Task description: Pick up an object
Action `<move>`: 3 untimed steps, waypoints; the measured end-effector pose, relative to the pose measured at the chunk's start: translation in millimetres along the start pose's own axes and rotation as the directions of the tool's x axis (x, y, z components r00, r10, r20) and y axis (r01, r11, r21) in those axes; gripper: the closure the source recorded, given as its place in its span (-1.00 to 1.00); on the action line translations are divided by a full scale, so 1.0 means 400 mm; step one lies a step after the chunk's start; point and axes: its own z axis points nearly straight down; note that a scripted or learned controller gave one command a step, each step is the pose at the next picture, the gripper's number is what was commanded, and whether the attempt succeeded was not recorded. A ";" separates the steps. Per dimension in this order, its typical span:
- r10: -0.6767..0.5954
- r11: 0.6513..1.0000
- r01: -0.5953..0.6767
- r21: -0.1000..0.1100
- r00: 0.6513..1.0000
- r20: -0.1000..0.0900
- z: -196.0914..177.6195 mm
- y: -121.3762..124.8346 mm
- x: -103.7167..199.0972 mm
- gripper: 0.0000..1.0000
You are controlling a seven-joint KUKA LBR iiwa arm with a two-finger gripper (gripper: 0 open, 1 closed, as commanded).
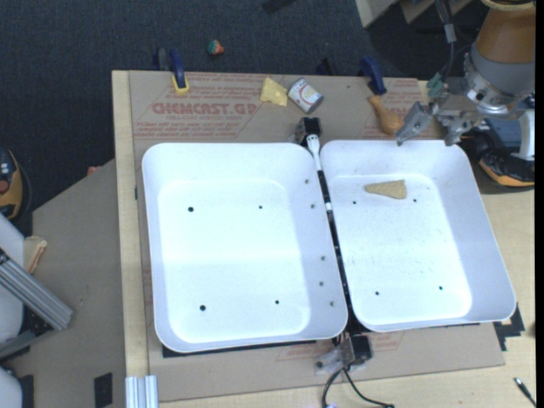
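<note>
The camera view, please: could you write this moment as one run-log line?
gripper: above right bin's far rim, holding nothing | tan piece: lying in right bin, far half | left bin: no object | pick: not yet done

Dark blue-grey carpet floor [102, 24] across 9 to 12 o'clock, with a small coloured scrap [216, 48] lying on it toward 11. Brown cardboard sheet [212, 107] printed in red lettering over the table [510, 219], pale wood showing at 3. Blue clamps [177, 65] along the far cardboard edge. Aluminium rail [34, 291] slanting at 8 o'clock. Even, soft overhead light.
</note>
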 end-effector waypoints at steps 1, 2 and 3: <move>0.000 1.000 0.000 -0.016 1.000 0.003 -0.315 -0.110 0.015 -1.00; -0.001 1.000 0.001 -0.023 1.000 0.004 -0.682 -0.258 0.046 -1.00; -0.007 1.000 0.007 0.009 1.000 -0.003 -0.462 -0.277 0.224 -1.00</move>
